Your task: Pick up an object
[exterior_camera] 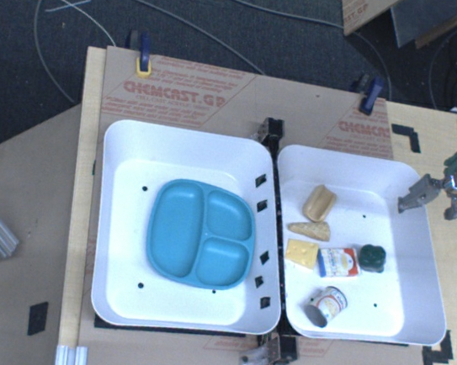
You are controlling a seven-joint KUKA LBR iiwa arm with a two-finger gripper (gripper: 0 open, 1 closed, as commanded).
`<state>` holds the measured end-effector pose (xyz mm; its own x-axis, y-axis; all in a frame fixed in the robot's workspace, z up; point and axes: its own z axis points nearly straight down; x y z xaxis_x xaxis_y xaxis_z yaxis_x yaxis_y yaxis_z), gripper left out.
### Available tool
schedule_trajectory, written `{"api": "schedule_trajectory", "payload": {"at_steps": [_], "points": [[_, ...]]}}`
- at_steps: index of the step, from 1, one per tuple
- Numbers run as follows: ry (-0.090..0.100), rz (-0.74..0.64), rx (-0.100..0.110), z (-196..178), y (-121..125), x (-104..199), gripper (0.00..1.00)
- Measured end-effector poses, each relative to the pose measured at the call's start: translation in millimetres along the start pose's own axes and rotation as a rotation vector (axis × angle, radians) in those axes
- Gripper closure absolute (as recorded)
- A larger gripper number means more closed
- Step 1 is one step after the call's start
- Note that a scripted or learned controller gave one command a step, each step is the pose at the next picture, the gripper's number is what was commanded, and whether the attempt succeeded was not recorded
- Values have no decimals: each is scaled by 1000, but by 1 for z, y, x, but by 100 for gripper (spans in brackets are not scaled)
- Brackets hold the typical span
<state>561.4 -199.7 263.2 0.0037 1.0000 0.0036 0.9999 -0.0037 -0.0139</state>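
Approach step: tool [437, 197] hangs at the right bin's [427, 275] far-right rim, w/ nothing in it (open or clenched, can't tell). Can [329, 306] lies inside, nearer front; next needs lowering over it.

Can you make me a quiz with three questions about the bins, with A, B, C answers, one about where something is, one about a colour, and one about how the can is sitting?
1. Where is the divided plate?
A. In the left bin
B. In the right bin
C. On the floor

2. What colour is the divided plate?
A. Red
B. Blue
C. Yellow

3. How is the small can sitting?
A. Standing upright
B. Lying on its side
C. Stacked on the plate

Answers:
1. A, the plate rests in the left bin, the items in the right bin.
2. B, it is light blue all over.
3. B, the can lies tipped over near the right bin's front edge, while the gripper is at the bin's far right corner.
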Motion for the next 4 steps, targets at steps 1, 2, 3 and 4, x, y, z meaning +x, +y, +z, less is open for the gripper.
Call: {"api": "schedule_trajectory", "payload": {"at_steps": [1,2,3,4], "points": [[-3,-4,-13,-8,2,1,0],[-3,-4,-11,35,9,-3,0],[-2,-5,-11,88,16,5,0],[-2,-5,-11,130,20,8,0]]}}
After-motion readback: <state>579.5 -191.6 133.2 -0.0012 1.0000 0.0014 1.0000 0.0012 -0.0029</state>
